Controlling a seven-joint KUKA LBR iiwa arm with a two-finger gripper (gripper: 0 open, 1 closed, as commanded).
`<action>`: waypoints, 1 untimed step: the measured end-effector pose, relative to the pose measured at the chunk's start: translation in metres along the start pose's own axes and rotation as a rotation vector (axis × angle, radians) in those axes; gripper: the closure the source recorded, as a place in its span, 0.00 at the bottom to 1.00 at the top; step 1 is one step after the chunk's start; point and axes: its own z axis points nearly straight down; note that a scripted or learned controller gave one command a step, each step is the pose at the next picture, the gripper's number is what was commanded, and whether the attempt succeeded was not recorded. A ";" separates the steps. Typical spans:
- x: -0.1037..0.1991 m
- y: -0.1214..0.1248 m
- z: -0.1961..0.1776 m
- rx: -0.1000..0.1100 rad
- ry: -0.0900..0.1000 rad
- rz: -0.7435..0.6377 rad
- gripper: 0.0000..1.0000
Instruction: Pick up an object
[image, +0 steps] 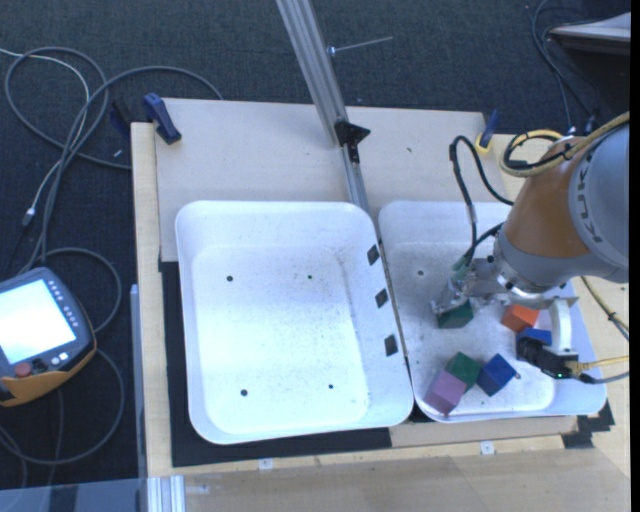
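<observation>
Dark green block (456, 316) lies mid-floor of the right bin (420, 235), under the gripper (455, 303); whether its fingers grip it I cannot tell. Orange (519, 318), blue (496, 374), green (463, 366) and purple (446, 390) blocks cluster toward the bin's near edge, so this one probably offers freer access.
</observation>
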 end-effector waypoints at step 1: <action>0.095 -0.011 -0.094 -0.007 0.001 -0.009 1.00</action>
